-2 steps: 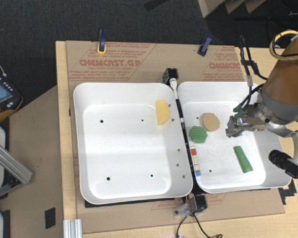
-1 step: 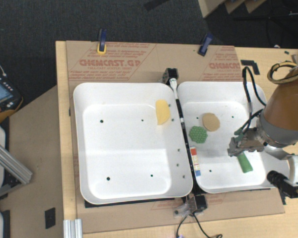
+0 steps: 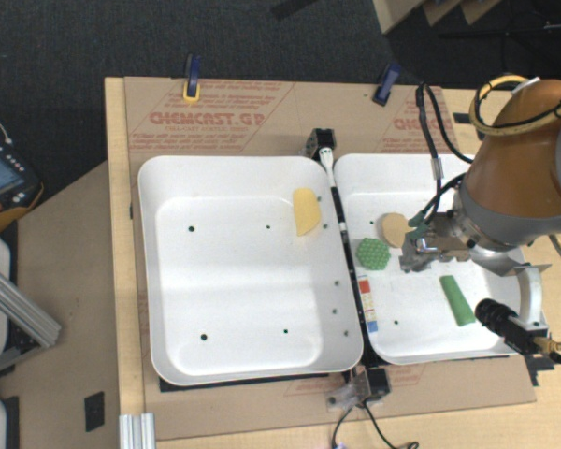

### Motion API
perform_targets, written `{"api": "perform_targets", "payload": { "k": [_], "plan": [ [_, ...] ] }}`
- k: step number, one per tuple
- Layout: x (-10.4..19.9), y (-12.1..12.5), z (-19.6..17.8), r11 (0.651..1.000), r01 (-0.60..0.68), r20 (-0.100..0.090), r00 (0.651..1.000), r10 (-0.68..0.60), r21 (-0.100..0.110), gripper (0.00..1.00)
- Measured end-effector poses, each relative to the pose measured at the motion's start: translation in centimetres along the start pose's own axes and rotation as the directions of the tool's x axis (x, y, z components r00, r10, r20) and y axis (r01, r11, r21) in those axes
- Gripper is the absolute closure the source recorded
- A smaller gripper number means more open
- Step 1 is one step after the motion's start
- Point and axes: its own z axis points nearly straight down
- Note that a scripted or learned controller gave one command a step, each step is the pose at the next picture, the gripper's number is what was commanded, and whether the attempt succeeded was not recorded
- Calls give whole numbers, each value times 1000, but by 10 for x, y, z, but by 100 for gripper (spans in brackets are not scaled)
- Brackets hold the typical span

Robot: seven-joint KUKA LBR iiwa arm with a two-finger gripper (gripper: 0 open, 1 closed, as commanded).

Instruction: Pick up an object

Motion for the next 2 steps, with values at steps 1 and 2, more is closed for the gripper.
{"api": "perform_targets", "payload": {
  "k": [1,2],
  "plan": [
    [-25,-3,47,1000,-10,0,1000,10,12,100],
    [37,1,-39,1000,1,0,1000,-1,-3,100]
  ]
}}
